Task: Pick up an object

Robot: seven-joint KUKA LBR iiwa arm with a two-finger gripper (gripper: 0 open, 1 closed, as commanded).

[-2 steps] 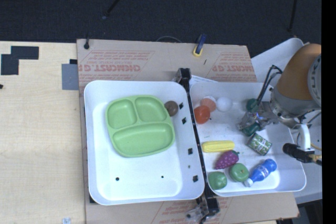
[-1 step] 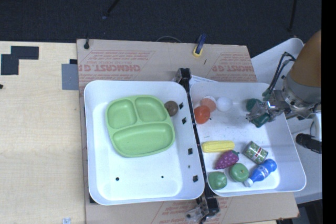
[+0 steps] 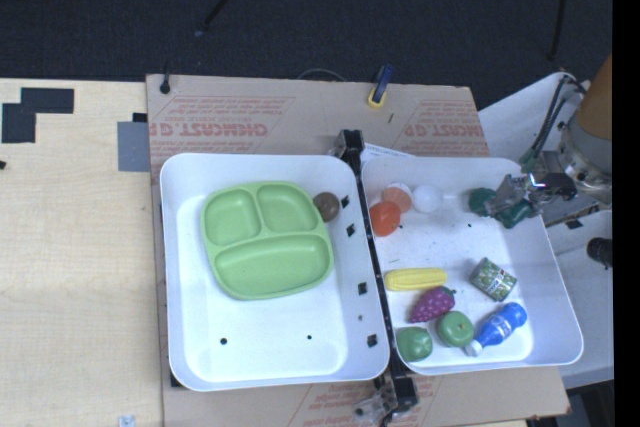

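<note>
Grey-armed hand [image 3: 512,200] sits over the right bin's [image 3: 560,315] far right corner, touching a dark green object [image 3: 487,202]; whether it grips or gapes, I cannot tell. Yellow corn [image 3: 416,279] lies mid-bin, well apart

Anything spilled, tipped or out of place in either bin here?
Mostly tidy. One oddity: a small brown round object sits alone in the left white bin, beside the green divided plate, while the other toy items cluster in the right white bin. Nothing looks spilled or damaged.
</note>
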